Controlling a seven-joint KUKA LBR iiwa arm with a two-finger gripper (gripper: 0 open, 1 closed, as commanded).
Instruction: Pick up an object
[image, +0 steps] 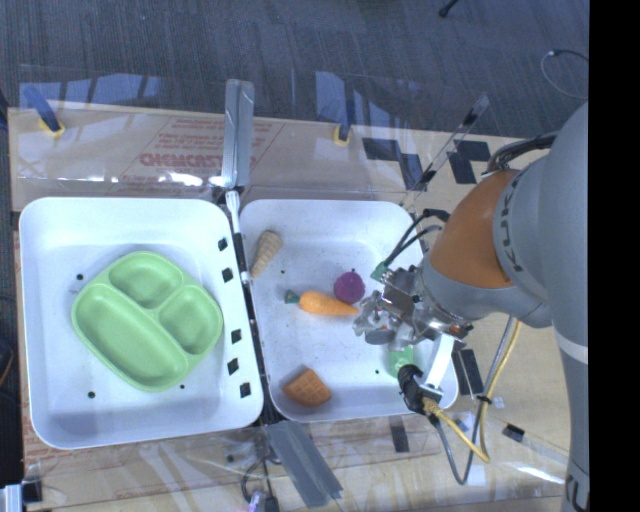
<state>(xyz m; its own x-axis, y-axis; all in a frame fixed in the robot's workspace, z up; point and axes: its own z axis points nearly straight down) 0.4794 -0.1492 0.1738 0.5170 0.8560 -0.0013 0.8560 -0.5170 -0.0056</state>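
Your gripper (378, 322) sits low in the right bin (330, 215), near that bin's right wall, at the end of the grey arm (540, 240) that reaches in from the right with its orange band (470, 240) just above the wrist. You cannot tell from this angle whether the metal fingers are spread or pressed together, and nothing can be seen held between them.

Just to the left of the gripper lies an orange carrot (325, 304) with a small green tip, stretched roughly left to right across the middle of the bin. Its right end is very near the gripper. A purple round object (349, 286) sits just above the carrot's right end, touching or almost touching it. A green object (402, 357) peeks out under the wrist hardware; too little of it shows to name it.

Farther out, a tan cone-shaped object (265, 250) lies in the bin's upper left corner, close to the dividing wall. An orange-brown ridged piece (306, 388) rests near the lower edge of the same bin.

In the left bin (60, 420), well apart from the gripper, a light green divided plate (147, 318) with three compartments lies tilted diagonally.
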